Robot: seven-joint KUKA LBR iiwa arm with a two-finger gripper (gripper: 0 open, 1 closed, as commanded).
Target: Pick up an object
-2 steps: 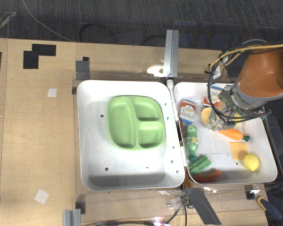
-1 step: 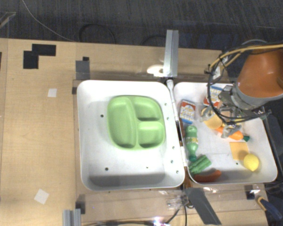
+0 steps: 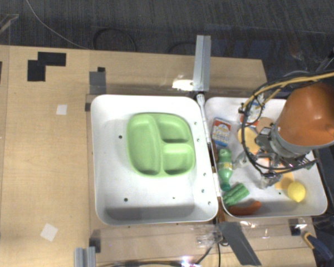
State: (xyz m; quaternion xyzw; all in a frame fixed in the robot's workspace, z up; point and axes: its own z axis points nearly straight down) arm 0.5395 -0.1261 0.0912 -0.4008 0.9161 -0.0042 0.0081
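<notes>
The right bin [image 3: 321,203] holds small items: a red and white packet [image 3: 221,132], a green bottle-like item [image 3: 225,167], a green ridged piece [image 3: 235,193], a red-brown item [image 3: 246,207] along the front wall and a yellow lemon [image 3: 296,191]. My arm, with its orange band [image 3: 311,115], hangs over the bin's right half. The gripper [image 3: 269,178] points down into the bin, left of the lemon and right of the green items. Its fingertips are hidden among cables and the wrist body.
The left bin [image 3: 108,204] holds a green divided tray [image 3: 158,143]. A metal post [image 3: 201,63] rises behind the wall between the bins. Yellow and black cables [image 3: 250,118] loop around the wrist. Wooden bench surface lies to the left.
</notes>
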